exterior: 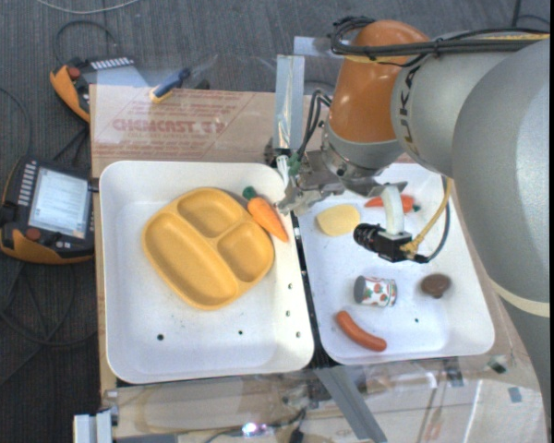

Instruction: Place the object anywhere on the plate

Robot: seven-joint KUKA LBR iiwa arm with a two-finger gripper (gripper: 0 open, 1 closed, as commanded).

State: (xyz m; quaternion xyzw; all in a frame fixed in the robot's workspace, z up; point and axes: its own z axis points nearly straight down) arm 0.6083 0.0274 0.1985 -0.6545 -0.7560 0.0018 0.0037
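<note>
A yellow plate with three compartments lies in the left bin. An orange carrot with a green top rests tilted across the plate's right rim, close to the wall between the bins. My gripper hangs just right of the carrot's upper end, over that dividing wall. The wrist blocks the view of whether it touches the carrot.
The right bin holds a pale yellow piece, a small printed can, a brown round item, a red sausage and a red-and-white item. The arm covers the right bin's far side. A cardboard sheet lies behind the left bin.
</note>
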